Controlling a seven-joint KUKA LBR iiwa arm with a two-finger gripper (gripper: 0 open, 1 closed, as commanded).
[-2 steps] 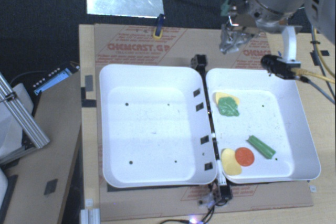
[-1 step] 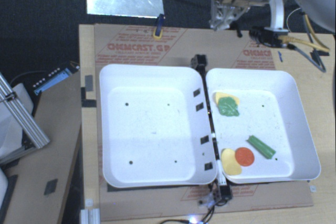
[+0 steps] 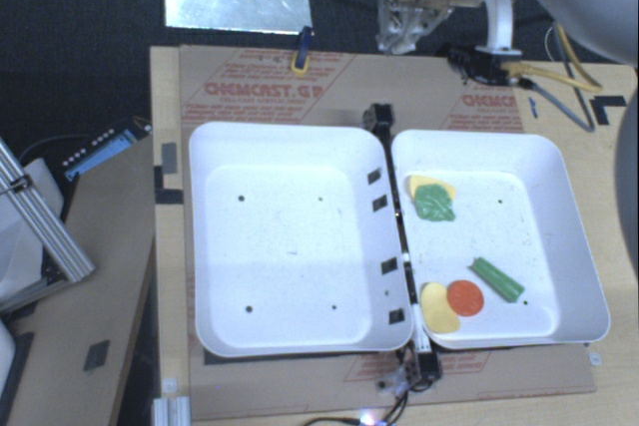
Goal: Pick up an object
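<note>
Green block [image 3: 497, 278] in right bin [image 3: 569, 214], tool [image 3: 404, 30] above

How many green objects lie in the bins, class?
2, both in the right bin: a green leafy piece near its upper left, on a yellow piece, and a green stick lower down, right of the red disc.

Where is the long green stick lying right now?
The green stick lies in the right bin, toward its lower right part, just right of the red disc.
</note>
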